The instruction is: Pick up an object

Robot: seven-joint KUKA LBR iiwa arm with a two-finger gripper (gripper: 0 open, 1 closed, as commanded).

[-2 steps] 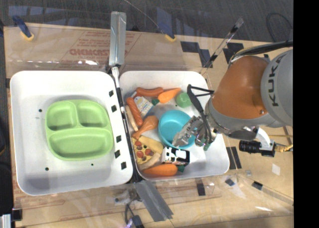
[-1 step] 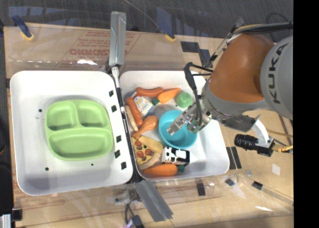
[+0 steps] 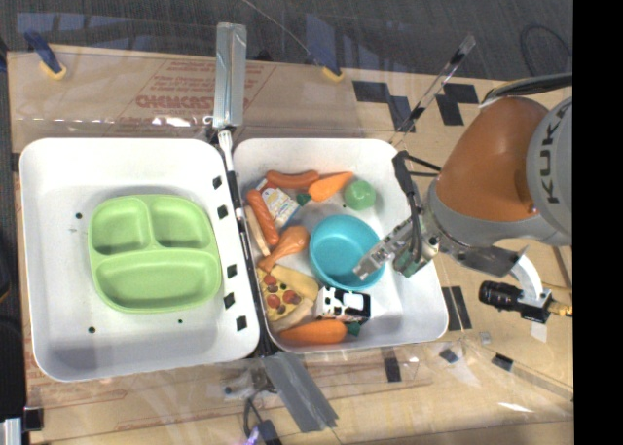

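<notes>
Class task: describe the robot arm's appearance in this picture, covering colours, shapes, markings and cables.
The arm has a rounded orange band over grey casing, with dark letters "KU" at its right edge. Thin black cables run near the wrist. The gripper is small, metallic grey with a greenish part.

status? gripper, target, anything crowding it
Gripper low over right bin, at blue bowl rim, nothing visibly held. Toy food packed left of bowl: carrot, pizza slice. Green divided plate in left bin.

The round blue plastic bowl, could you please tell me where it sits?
The round blue plastic bowl lies in the right white bin, just below the small green ball, with the gripper at its right rim.
</notes>
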